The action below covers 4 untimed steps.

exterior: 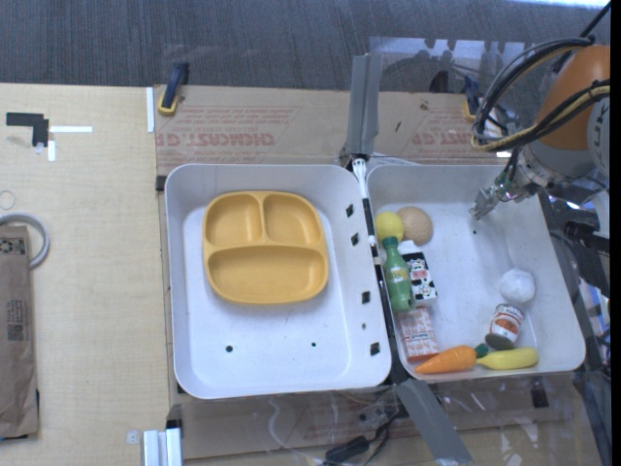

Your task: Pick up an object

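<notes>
Two-finger metal gripper (493, 198) hangs over far edge of right white shallow plastic bin (466, 250); cannot tell jaw opening, nothing seen between them.

Likely pick: small white crinkled ball (517, 284), alone in open floor near right wall. Judged light, soft, squashable; pinch across middle.

Alternatives: slim green plastic bottle (396, 272), smooth, may roll; orange toy carrot (446, 360), tapered, against near wall.

1 yellow 3-compartment plastic plate (264, 247) in left bin.

A robotics lab is indicated. Two white bins (184, 260) are set on a light wooden bench (78, 260) over taped-down cardboard (252, 124), left of the gripper (490, 199). Bundled black cables (514, 66) are routed above it. Grey carpet (194, 17) is seen beyond the bench.
</notes>
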Each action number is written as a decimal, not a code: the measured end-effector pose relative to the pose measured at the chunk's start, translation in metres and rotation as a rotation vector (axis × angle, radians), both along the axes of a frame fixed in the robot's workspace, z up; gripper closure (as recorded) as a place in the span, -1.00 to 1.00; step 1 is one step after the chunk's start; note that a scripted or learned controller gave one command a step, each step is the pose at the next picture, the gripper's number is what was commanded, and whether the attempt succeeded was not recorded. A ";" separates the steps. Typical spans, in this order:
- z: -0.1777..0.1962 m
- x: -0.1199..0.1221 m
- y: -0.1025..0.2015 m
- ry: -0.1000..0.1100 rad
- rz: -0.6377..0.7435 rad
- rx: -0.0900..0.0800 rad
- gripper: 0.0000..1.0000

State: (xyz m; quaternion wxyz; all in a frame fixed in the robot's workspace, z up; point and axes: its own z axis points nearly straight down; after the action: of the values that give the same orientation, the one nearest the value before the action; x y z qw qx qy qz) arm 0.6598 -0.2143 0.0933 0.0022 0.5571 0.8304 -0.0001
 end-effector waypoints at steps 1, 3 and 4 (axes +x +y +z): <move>0.081 -0.075 -0.008 0.001 0.447 0.000 1.00; -0.001 -0.135 -0.008 0.001 1.012 -0.002 1.00; 0.006 -0.173 -0.007 -0.017 1.263 -0.025 1.00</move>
State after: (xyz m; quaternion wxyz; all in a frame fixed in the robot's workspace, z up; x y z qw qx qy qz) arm 0.4868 -0.2218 0.0990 0.0149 -0.0404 0.9991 -0.0040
